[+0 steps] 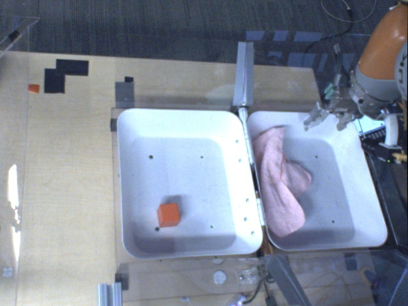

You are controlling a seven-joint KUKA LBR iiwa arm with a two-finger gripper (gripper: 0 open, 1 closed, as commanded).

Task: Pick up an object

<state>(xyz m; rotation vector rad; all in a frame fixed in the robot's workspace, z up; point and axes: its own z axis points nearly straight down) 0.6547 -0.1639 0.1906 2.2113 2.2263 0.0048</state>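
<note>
Wide table carrying two white bins side by side. Left bin holds a small orange block near its front. Right bin has a pink cloth draped along its left side. The arm hangs over that bin's far right corner, pincer spread, nothing between the fingers, well apart from the cloth.

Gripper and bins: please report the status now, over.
Gripper open, holding nothing, over far rim of right bin. Pink cloth lies in right bin; orange block in left bin. Nothing in the way.
</note>
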